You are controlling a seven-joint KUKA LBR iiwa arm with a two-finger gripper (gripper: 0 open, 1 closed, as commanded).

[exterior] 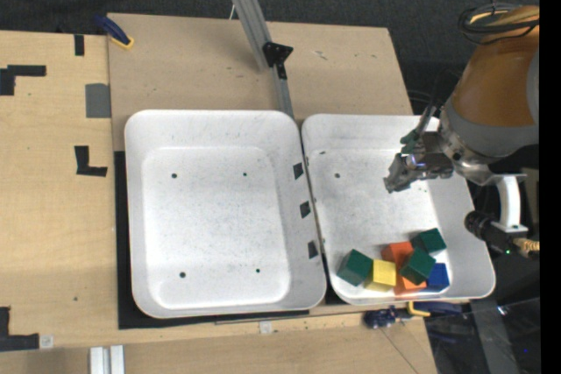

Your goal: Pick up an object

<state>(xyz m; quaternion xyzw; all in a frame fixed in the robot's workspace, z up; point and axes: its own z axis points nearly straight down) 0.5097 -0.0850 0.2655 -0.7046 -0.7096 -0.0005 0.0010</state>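
Blocks (399, 265) clustered in right bin (351, 144) near corner, overlapping; gripper (401, 175) above bin floor, grip state unreadable.

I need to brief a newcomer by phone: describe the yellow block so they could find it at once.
Start at the right-hand white bin, the one the gripper is over, and go to the cluster of coloured blocks along its near edge. The yellow block sits low in that cluster, just right of the leftmost green block and left of the orange ones. It is the only yellow piece there.

A bulky orange-and-grey arm (495, 92) carries black cables and a dark metal wrist.
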